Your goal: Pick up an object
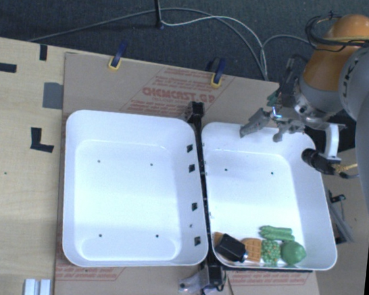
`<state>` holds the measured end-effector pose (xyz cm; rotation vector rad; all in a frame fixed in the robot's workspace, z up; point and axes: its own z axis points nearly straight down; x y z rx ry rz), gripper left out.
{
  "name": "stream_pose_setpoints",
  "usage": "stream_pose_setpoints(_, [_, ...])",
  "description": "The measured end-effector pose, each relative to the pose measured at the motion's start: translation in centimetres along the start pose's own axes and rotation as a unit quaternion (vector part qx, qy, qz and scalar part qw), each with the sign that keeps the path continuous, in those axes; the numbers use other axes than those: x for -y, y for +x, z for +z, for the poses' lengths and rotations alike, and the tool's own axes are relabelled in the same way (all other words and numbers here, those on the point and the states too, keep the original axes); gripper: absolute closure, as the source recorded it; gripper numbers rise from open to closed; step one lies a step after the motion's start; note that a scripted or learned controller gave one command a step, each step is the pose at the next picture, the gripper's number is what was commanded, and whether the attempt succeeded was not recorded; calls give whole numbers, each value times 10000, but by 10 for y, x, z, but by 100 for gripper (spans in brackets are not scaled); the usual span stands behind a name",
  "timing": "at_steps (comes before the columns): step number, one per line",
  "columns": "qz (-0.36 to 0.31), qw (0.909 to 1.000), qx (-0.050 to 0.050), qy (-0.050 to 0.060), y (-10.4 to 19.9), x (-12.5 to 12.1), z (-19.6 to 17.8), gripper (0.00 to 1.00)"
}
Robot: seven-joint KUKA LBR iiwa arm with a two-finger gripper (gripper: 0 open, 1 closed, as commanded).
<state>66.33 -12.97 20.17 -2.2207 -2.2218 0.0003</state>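
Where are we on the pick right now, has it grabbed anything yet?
Nothing looks picked yet. The gripper is spread open with nothing between its fingers, up over the far rim of the right bin. The objects sit bunched in that bin's near corner: a black item, an orange piece and green pieces. Left to do: reach that cluster, close on one, lift.

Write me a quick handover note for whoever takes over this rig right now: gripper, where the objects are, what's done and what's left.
Gripper: open, holding nothing, raised over the far rim of the right bin.
Objects: all bunched in that bin's near corner: a black object, an orange piece, a green bumpy piece, a green round piece and a green long piece just behind them.
Done: nothing picked yet.
Left: bring the gripper to the cluster, close on one object, lift it.
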Motion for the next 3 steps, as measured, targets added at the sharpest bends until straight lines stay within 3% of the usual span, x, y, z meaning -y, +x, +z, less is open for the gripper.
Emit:
stream_pose_setpoints(1, [3, 10000, 2, 14, -16, -8, 45, 0])
stream_pose_setpoints(2, [5, 10000, -3, 13, 4, 90, 52, 0])
stream_pose_setpoints(3, [0, 10000, 2, 12, -13, 56, 115, 0])
